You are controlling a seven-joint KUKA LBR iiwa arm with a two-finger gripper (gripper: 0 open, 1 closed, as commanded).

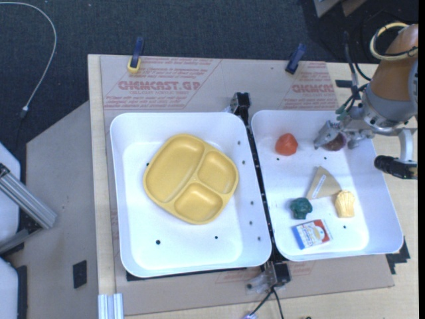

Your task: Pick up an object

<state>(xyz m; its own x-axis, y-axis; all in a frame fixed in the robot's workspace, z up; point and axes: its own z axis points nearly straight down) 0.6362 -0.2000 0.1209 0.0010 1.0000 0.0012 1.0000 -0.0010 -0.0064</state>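
Grey arm point(388, 92) reaches down over right bin's point(378, 244) far edge.

You get bright, even light from overhead: both white bins point(126, 198) read nearly blown out, with soft short shadows under the yellow tray point(191, 178). The far carpet point(166, 12) stays dim. Focus is fair but grainy; the gripper point(335, 137) at right looks slightly blurred, perhaps from motion.
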